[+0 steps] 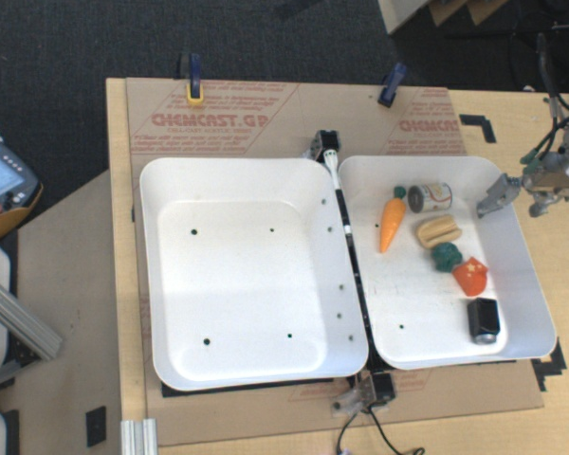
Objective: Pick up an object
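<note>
**Hovering at the right bin's far edge, nothing in hand**

I am hanging my gripper (501,195) over the upper right rim of the right bin (541,301), with nothing between its fingers. Whether those fingers are spread or drawn together I cannot tell from this slant; the grey tip is too small and blurred against the rim.

Everything I could pick is lying in that same bin, clustered toward its upper middle. The carrot (391,222) is lying nearest the divider, with a small grey can (430,197) just beside its top. Below the can a tan bread roll (437,229) is sitting, then a green lump (446,256) touching or nearly touching a red-orange piece (470,277). A black block (484,319) is resting apart from the rest, near the lower right. The left bin (152,254) is lying alongside.

I am judging the risks this way: the green and red pieces are crowding each other, so closing on one may nudge or drag the other. The can may roll away under a finger. Coming down so close to the rim, I may be clipping the bin wall rather than reaching an object.
</note>
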You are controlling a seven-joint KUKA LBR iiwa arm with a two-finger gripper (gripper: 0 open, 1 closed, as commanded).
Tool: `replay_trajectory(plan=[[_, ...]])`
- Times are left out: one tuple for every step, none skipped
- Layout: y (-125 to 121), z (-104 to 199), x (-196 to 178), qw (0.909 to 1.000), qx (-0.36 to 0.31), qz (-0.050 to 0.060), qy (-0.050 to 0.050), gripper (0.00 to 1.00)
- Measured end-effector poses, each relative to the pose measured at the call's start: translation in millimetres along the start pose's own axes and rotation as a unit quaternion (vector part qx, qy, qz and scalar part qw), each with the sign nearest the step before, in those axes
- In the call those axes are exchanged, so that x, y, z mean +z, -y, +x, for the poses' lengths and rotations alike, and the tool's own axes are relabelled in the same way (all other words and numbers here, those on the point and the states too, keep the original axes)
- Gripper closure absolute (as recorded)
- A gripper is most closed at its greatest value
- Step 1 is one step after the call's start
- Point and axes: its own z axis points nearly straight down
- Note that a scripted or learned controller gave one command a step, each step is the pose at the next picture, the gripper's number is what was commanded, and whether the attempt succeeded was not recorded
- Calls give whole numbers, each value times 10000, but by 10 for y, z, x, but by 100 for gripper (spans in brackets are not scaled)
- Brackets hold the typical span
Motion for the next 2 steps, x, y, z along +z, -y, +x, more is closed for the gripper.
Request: replay_trajectory(plan=[[-344,-10,130,10000,-8,-18,10,0],[-621,-22,180,10000,-9,-22,11,0]])
